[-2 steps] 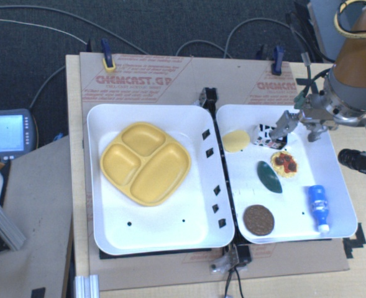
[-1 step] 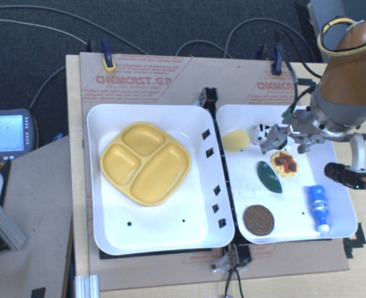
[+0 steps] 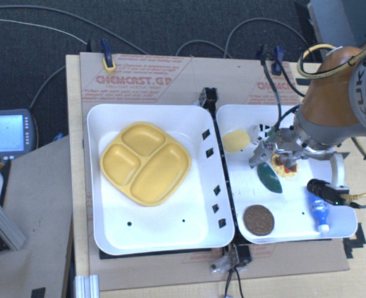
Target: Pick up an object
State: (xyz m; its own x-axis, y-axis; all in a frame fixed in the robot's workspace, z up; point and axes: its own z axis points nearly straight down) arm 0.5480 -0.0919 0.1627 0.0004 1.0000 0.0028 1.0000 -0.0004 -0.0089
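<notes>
Nearest the camera, at the front of the right bin (image 3: 350, 231), lie a brown disc (image 3: 258, 220) and, toward the right corner, a small blue bottle (image 3: 320, 215) with its long axis running roughly front to back, beside a black part of the rig. Behind them a dark green leaf-shaped object (image 3: 270, 177) lies slantwise, its long axis running from upper left to lower right, the blunt end pointing toward the front. Just above it hangs the tool (image 3: 276, 157), over a small red-and-orange item (image 3: 288, 167); whether its jaws are apart or together cannot be told from this angle, and nothing can be seen clamped in them. Farther back a pale yellow piece (image 3: 235, 141) rests near the divider. The left bin (image 3: 96, 166) carries a yellow divided plate (image 3: 146, 162).

My reading is that the reach-and-descend step is in hand, with the green object the likely target. The next move calls for lining the jaws across its narrow width, then closing and lifting straight up, clear of the red-and-orange item touching its edge.
</notes>
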